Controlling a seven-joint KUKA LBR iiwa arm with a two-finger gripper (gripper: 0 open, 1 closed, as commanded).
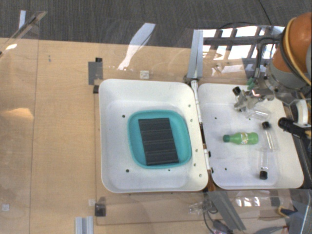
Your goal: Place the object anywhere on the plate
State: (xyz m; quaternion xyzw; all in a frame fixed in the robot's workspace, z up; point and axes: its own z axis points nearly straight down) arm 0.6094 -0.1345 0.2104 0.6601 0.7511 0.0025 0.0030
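A teal plate [135, 147] sits in the middle of the left bin [112, 106]. A dark ribbed rectangular slab [157, 141] lies flat on the plate, well inside its rim. In the right bin [219, 174] a small green bottle [241, 138] lies on its side, cap pointing left. My gripper [243, 100] hangs over the far part of the right bin, above and beyond the bottle and apart from it. It is far to the right of the plate. Nothing shows in its grasp.
A clear tube-like piece with black ends [265, 150] lies at the right of the right bin, beside the bottle. The bins' shared wall [200, 130] runs between plate and bottle. The arm's grey wrist and orange band [297, 38] fill the upper right.
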